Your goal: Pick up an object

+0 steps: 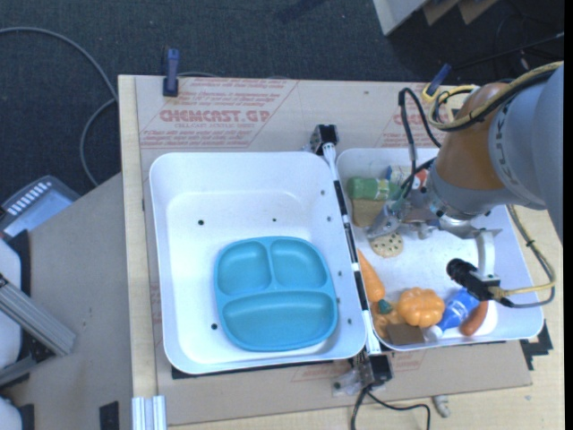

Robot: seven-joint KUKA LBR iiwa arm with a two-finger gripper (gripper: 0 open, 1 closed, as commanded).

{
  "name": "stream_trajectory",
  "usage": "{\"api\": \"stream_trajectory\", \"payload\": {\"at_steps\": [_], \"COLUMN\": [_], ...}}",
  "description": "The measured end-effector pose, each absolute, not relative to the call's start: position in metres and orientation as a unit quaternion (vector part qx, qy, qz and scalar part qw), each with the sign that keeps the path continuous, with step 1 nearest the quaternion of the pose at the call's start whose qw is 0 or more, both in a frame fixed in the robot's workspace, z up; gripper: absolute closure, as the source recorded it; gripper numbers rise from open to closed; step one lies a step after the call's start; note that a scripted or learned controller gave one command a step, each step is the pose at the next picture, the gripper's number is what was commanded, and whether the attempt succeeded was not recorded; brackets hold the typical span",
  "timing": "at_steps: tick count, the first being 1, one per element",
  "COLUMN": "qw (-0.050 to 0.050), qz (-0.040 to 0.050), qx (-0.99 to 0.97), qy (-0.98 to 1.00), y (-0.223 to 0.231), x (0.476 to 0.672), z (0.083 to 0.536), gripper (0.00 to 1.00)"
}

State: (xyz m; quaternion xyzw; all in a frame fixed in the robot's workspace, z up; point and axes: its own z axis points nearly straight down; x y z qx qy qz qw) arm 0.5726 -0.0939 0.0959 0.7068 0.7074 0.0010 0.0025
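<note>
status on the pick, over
Gripper low in right bin, above cookie. Nothing visibly held. Carrot, orange toy nearby.

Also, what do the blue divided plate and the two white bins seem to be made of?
The blue divided plate looks like moulded plastic with a smooth matte finish: one even colour and rounded compartment ridges. The left bin and the right bin look like thin formed white plastic, slightly glossy, with soft rounded rims. I cannot be certain from this view.

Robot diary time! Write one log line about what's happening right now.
arm: over right bin | pincer: low, near cookie | blue plate: left bin | carrot: right bin | nothing seen held
</note>
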Motion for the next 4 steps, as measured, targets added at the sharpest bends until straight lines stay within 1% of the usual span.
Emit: {"api": "stream_trajectory", "payload": {"at_steps": [1, 2, 3, 4], "qw": [-0.001, 0.001, -0.001, 0.001], "qz": [-0.0005, 0.0002, -0.0005, 0.0001], "qx": [0.707, 0.707, 0.707, 0.707], "qy": [0.707, 0.708, 0.707, 0.707], "y": [-0.092, -0.091, -0.093, -0.095], "x": [0.55, 0.587, 0.565, 0.586], "z": [0.085, 0.085, 0.084, 0.085], "gripper": [0.0, 0.0, 0.0, 0.0]}}
